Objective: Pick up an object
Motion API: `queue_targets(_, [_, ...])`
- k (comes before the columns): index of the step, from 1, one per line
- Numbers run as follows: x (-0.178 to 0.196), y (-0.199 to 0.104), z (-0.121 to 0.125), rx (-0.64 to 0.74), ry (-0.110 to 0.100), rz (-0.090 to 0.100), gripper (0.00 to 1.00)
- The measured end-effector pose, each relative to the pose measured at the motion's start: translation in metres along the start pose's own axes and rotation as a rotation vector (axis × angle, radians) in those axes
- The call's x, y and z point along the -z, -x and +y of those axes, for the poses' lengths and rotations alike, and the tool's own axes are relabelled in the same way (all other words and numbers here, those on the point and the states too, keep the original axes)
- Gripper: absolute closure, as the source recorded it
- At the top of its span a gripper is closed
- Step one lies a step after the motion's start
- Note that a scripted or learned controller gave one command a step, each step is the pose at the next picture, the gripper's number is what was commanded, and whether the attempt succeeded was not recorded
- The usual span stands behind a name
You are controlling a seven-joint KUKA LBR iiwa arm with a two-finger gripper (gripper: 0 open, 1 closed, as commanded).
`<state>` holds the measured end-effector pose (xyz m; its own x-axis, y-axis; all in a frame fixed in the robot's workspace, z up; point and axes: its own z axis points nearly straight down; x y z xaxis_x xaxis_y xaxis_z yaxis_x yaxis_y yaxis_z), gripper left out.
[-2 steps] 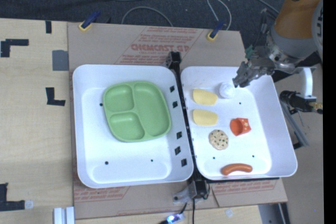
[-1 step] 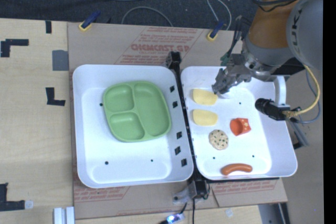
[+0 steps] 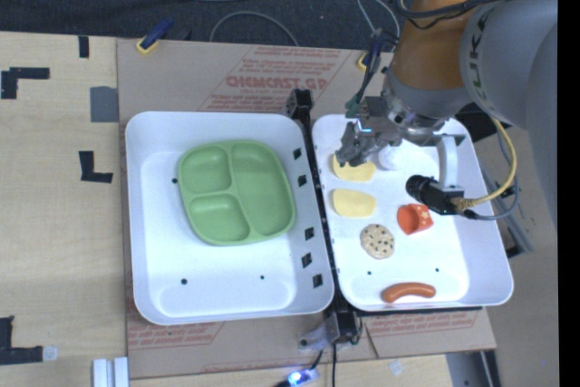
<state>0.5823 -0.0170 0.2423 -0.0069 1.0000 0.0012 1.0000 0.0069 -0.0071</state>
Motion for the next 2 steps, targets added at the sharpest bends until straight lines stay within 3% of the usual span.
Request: queue_targets(2, [-0.014,-0.113,-0.002,0.001,0.0,-0.001,1.0])
